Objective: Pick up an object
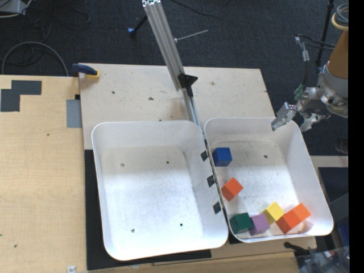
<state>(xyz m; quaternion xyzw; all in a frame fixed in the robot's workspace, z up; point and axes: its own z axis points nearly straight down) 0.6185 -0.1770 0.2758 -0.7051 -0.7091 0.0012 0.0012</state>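
Camera view had the pale wooden surface [170, 92] carrying two shallow white plastic bins side by side. The left white bin [108, 147] sat next to the right white bin [310, 169], which held all the blocks. The grey arm with the orange band [340, 56] reached in from the right, its fingers [297, 115] hovering just over the right bin's far right corner, holding nothing; honestly couldn't tell if they were spread or closed. Blocks: a big orange cube [293, 217] in the near right corner, a blue cube [222, 156] toward the far left side, a smaller orange cube [231, 189] mid-left, then a green cube [241, 222], a purple cube [259, 223] and a yellow cube [274, 211] bunched along the near wall.
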